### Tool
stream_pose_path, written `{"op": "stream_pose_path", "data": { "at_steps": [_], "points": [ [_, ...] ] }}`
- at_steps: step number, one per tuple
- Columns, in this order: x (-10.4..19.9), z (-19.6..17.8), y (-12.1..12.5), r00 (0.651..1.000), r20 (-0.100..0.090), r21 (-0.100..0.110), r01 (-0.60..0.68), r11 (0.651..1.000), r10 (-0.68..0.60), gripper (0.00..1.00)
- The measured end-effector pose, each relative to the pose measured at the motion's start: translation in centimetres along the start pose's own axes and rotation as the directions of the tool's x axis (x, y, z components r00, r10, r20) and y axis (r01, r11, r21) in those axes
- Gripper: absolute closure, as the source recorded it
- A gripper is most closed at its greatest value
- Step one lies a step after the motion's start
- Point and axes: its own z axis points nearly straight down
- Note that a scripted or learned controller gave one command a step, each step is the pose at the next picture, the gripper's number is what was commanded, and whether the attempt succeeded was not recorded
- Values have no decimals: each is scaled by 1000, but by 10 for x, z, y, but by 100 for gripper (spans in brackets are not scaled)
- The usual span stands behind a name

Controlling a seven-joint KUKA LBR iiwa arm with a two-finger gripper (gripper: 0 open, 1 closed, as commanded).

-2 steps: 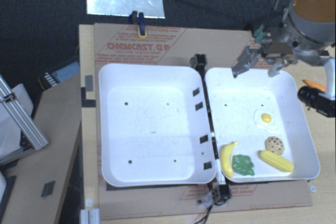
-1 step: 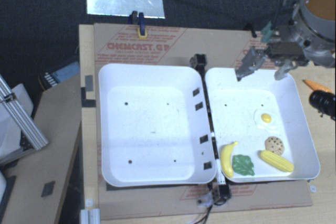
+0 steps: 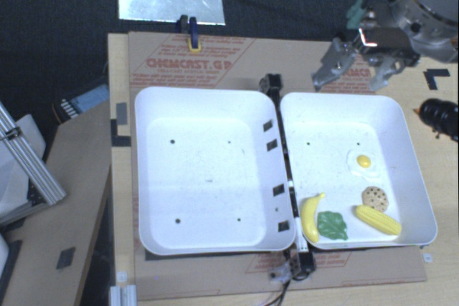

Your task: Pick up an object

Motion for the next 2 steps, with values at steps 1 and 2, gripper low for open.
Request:
{"op": "stream_pose_path", "data": {
  "at_steps": [1,2],
  "points": [
    [-38,5,117,1000,5,3,-11,1000,11,0],
    [-100,4,156,1000,5,4,-12,1000,12,0]
  ]
}}
